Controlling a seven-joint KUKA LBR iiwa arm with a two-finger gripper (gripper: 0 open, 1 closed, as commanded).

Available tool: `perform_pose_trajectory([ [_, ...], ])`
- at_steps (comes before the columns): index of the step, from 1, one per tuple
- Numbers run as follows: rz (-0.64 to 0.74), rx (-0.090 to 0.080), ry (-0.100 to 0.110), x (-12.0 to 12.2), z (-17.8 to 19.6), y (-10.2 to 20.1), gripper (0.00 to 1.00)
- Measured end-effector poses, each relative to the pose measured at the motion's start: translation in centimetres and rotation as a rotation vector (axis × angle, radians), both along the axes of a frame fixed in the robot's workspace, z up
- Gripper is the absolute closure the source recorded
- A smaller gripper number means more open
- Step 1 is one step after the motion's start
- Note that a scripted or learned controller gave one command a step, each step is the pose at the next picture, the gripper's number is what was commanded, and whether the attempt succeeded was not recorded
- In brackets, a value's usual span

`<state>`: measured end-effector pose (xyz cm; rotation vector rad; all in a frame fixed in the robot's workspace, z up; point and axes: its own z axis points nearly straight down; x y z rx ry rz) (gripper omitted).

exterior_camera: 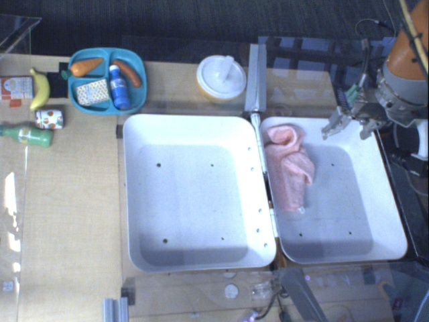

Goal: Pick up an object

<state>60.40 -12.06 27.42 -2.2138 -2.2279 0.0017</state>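
Observation:
A crumpled pink cloth (289, 168) lies along the left side of the right bin (375, 240), close to the divider between the bins. My gripper (349, 130) hangs over the right bin's back right part, up and to the right of the cloth and apart from it. Its two fingers (333, 126) are spread apart, open, with nothing between them. The arm with its orange band (409, 52) comes in from the top right.
The left bin (194, 247) sits beside the right one. Behind the bins stand a yellow bowl with a white lid (222, 78) and a blue divided tray (107, 80) of toy food. A banana (40, 88), a can (49, 119) and a green bottle (27, 135) lie at far left.

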Motion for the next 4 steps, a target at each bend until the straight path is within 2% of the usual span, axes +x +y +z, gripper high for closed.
perform_pose_trajectory([
  [1,-0.076,0.000,0.001,4.5,-9.0,2.2,0.00],
  [2,0.049,0.000,-0.006,2.5,-17.9,2.3,0.00],
  [3,0.051,0.001,-0.005,2.6,-17.1,2.4,1.00],
  [4,0.390,0.000,-0.003,6.6,-9.1,6.6,1.00],
])
